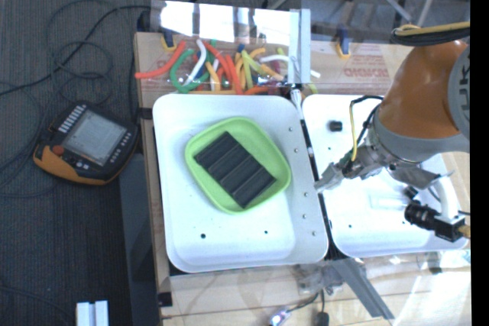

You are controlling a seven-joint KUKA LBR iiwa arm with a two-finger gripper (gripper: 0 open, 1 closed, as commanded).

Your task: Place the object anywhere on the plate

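Note:
A green plate [269, 135] with rounded corners lies in the left white bin [229, 244]. A black ribbed rectangular object [234, 167] rests flat on the plate, roughly in its middle. The gripper [328, 177] hangs over the left edge of the right bin [367, 240], just right of the divide between the bins. It points toward the plate and stands apart from the black object. I see nothing in it from this angle.
A small black piece [335, 125] lies at the back of the right bin. A clear box of coloured tubes [221, 65] sits behind the left bin. A teach pendant [85, 143] lies on the floor to the left. The arm's orange band [428, 91] looms over the right bin.

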